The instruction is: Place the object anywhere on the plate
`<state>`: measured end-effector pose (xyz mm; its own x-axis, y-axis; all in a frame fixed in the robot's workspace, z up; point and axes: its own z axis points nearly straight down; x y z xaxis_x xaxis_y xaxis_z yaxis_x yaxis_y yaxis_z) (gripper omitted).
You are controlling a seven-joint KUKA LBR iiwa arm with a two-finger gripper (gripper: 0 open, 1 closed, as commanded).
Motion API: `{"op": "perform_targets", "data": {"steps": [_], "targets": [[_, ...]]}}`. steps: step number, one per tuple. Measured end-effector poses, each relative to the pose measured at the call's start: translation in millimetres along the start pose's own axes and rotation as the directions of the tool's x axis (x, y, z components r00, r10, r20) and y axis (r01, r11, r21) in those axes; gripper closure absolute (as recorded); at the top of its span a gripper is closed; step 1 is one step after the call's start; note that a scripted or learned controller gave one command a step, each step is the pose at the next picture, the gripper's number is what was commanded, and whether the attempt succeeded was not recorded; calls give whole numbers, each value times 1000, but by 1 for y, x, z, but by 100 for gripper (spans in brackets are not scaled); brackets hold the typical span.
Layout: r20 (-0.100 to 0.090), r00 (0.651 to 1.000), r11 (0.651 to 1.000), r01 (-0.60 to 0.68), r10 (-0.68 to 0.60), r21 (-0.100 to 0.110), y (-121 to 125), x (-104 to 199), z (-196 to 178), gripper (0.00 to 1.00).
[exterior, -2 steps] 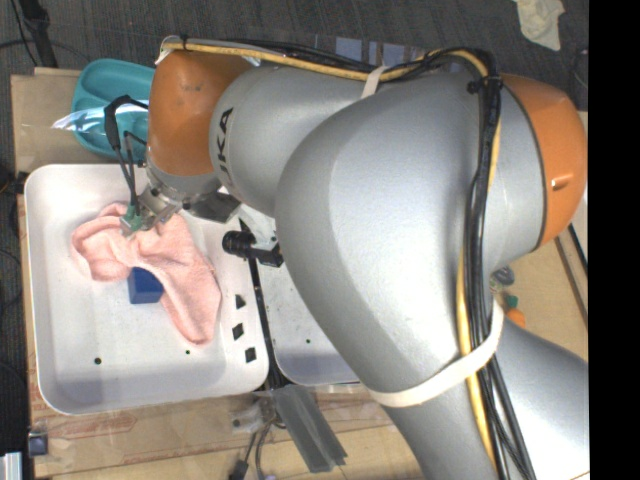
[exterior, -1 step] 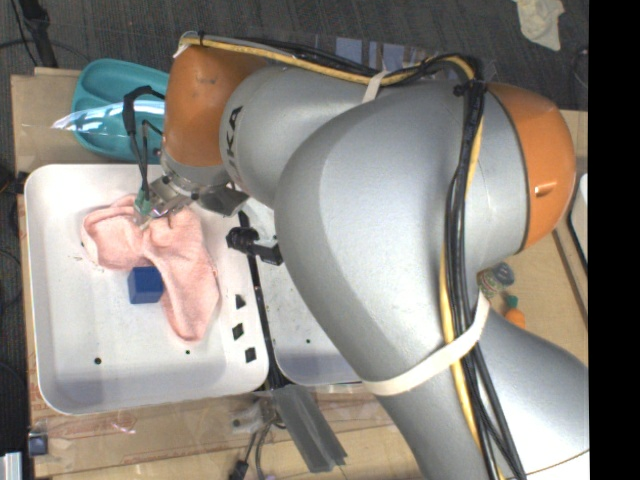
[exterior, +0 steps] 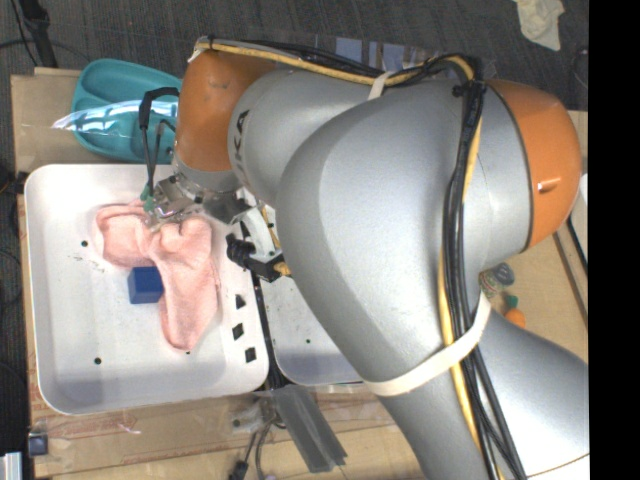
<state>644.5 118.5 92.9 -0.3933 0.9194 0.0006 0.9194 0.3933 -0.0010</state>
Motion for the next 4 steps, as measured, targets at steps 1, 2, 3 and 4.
{"op": "perform_targets", "data": {"steps": [1, 2, 3, 4], "targets": [[1, 993, 993, -115, 115, 0, -16, 28, -50, 100], [5, 993, 993, -117, 118, -25, -36, 97, -5, 100], [0, 999, 999, -53, 53, 1, -15, 91, -65, 100], [1, 999, 999, -51, 51, 1, 26, 35, -61, 100]]}}
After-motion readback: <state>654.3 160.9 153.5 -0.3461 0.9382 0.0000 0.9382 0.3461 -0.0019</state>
